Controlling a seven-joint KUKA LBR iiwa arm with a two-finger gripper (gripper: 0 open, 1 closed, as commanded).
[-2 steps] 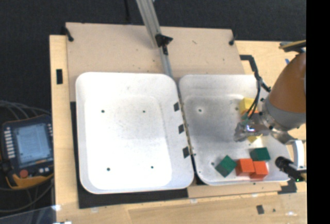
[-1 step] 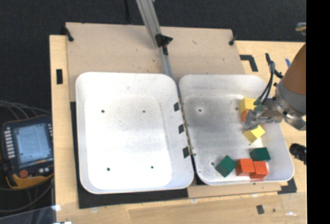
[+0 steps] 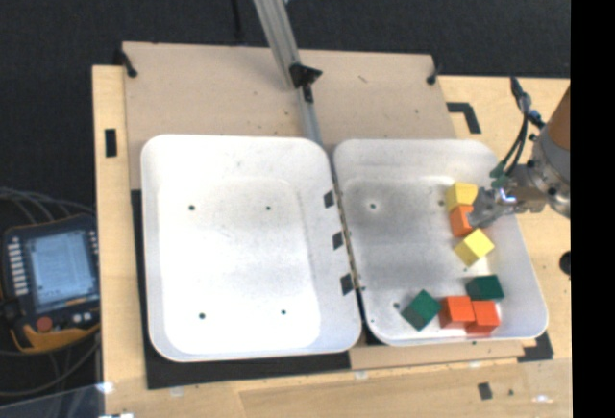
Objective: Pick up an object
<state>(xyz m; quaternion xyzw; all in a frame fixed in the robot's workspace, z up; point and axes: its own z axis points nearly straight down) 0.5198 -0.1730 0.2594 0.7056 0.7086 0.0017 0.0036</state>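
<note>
Tan board formed the worktop (image 3: 240, 89) on dark carpet. Two white bins (image 3: 240, 243) held coloured blocks (image 3: 471, 248) on the right; tool (image 3: 492, 205) state indeterminable.

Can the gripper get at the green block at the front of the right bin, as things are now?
Probably yes. The green block lies alone on its left side, with nothing on top; an orange block sits close on its right. The gripper is further back in the right bin.
</note>
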